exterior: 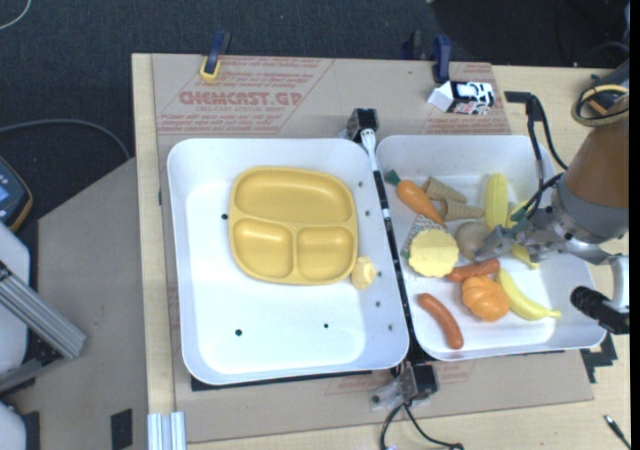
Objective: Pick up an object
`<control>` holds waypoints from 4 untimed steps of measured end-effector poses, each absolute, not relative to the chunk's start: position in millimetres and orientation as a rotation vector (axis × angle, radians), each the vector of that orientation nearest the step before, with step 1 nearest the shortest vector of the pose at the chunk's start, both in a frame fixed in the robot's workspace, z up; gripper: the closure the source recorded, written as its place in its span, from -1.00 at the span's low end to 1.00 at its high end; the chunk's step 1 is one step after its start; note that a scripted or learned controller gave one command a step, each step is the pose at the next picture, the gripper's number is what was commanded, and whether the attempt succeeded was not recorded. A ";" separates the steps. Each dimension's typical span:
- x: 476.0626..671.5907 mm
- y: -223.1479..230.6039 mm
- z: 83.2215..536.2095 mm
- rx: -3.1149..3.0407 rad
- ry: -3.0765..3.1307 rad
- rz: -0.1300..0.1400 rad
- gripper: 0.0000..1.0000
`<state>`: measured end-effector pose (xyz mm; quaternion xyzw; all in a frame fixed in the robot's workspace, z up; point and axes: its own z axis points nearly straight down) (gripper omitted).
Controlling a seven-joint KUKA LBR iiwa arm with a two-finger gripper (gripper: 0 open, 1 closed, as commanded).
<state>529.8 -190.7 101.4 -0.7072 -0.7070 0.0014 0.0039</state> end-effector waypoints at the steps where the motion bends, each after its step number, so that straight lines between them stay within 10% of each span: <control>1: 529.4 -189.8 83.4 -2.217 -2.218 0.002 -1.00; 2: 530.1 -190.4 95.1 -2.221 -2.220 0.000 1.00; 4: 533.3 -205.8 200.5 -2.226 -2.227 -0.004 1.00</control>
